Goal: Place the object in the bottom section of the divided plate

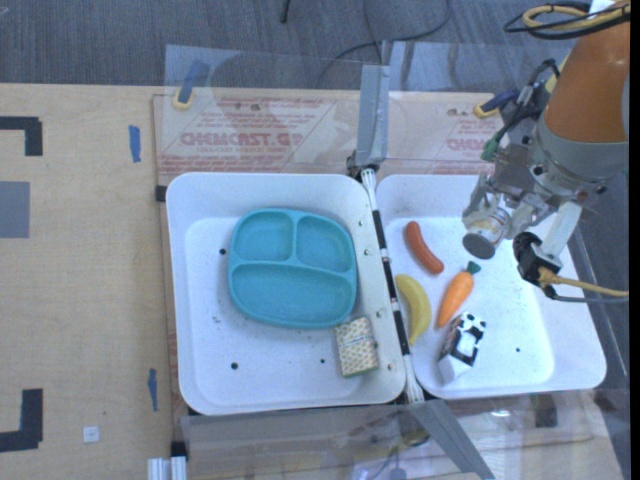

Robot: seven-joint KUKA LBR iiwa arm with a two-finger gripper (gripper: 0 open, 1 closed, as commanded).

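A teal divided plate lies in the left bin, with two small sections at the top and one wide section along the bottom. My gripper hangs over the upper part of the right bin, to the right of a red sausage and just above an orange carrot. A yellow banana lies left of the carrot. A black-and-white carton rests below it. I see nothing held in the gripper.
A beige patterned cracker-like square lies in the left bin just below the plate's lower right rim. A raised divider separates the two bins. Yellow and black cables trail from the wrist over the right bin.
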